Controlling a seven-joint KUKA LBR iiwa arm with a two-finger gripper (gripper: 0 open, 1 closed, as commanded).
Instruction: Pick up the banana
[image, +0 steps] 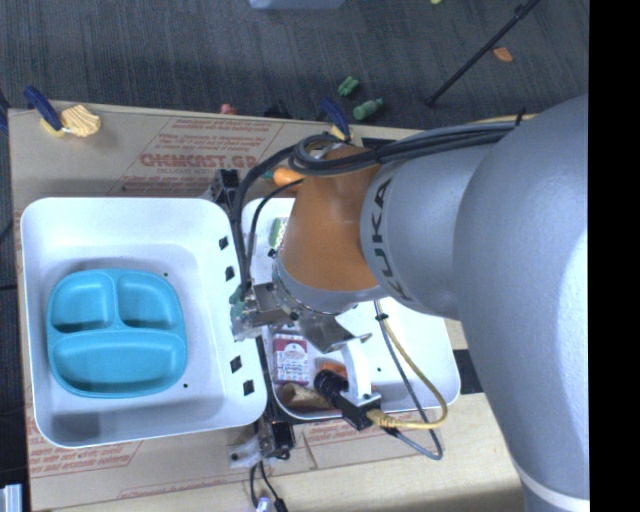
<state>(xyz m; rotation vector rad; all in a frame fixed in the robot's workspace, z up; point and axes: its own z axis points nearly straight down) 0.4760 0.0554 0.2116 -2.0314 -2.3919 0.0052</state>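
- Gripper (300, 345) is low over the right bin (440, 375), near its left wall; can't tell its state, the wrist covers it.
- Can't make out the banana; arm (400, 230) blocks most of that bin.
- So direction and long axis are unknown.
- Blue tray (117, 330) sits in the left bin (60, 225).

Probably a robotics lab: KUKA arm (440, 220), white bins (60, 215) (cardboard-covered bench (180, 150)).

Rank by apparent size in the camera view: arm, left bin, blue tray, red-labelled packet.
1. Arm, though it is nearest the camera, which inflates it.
2. Left bin.
3. Blue tray, lying in that bin.
4. Red-labelled packet, partly hidden under the arm.
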